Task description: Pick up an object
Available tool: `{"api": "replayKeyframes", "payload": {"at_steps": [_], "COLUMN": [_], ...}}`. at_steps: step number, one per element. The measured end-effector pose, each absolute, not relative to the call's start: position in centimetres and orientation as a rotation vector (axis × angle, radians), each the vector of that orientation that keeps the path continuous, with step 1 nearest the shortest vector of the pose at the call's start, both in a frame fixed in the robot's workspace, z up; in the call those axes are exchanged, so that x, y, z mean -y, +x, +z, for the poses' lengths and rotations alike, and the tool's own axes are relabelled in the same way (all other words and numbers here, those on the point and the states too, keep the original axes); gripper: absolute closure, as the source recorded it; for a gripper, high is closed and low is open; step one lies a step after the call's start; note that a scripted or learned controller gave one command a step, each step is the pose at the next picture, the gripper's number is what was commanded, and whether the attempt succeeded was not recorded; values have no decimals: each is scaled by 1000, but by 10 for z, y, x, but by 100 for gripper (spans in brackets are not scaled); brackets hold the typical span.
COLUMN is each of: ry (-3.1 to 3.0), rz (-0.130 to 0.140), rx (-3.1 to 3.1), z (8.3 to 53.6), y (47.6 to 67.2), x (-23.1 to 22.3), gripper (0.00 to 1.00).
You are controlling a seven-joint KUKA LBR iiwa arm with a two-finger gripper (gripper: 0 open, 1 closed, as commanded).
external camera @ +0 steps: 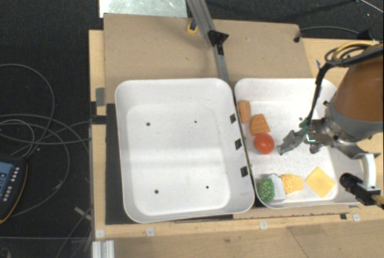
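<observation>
One arm's jaws (287, 144) hang just right of tomato (264, 143) in right bin (282, 93); jaw state unclear.

We see 1 arm (360, 101) with a broad rounded orange band above a grey wrist section. Yellow and black cables (345, 53) loop over its top, and a thin dark cable runs down its side. The gripper (288, 144) is dark grey metal with a small teal mark near its base.
</observation>
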State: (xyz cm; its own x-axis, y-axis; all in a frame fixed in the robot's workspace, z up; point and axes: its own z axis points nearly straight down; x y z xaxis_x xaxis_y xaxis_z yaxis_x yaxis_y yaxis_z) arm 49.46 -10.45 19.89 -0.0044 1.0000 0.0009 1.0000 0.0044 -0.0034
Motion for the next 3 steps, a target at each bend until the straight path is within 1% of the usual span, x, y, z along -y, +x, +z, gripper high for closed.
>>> {"api": "replayKeyframes", "payload": {"at_steps": [1, 2, 3], "ry": [-2221, -2217, -2218], "rz": [-2, 3, 3], "rx": [2223, 2219, 2219], "z": [201, 146, 94], "y": [496, 491, 490], "x": [104, 95, 94], "gripper": [0, 0, 0]}}
